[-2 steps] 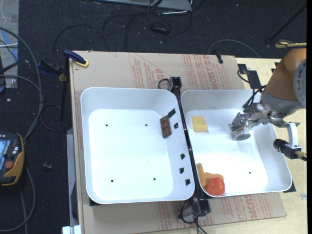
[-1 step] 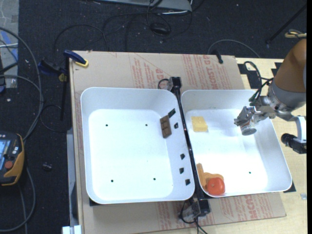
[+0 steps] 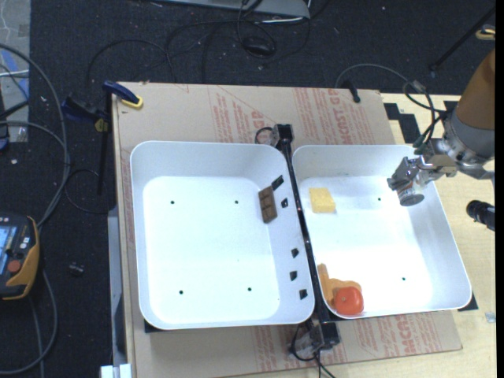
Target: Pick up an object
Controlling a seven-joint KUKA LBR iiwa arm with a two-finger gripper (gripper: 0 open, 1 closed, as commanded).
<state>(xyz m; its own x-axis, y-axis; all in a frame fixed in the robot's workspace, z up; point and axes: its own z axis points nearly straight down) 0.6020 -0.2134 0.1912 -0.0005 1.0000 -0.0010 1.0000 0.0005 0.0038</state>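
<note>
My gripper (image 3: 407, 184) hangs over the far right part of the right bin (image 3: 437, 227), well above its floor. A pale yellow block (image 3: 322, 201) lies in that bin near its far left side, some way left of the gripper. An orange-red rounded object (image 3: 346, 298) with an orange stem piece sits in the right bin's near left corner. A small brown bar (image 3: 268, 205) rests against the right wall of the left bin (image 3: 157, 235). Nothing shows between the gripper's tips.
A black divider (image 3: 297, 211) with clips runs between the two bins. Both bins stand on a cardboard sheet (image 3: 205, 109). Cables and a blue-yellow clamp (image 3: 122, 94) lie beyond the bench's far left.
</note>
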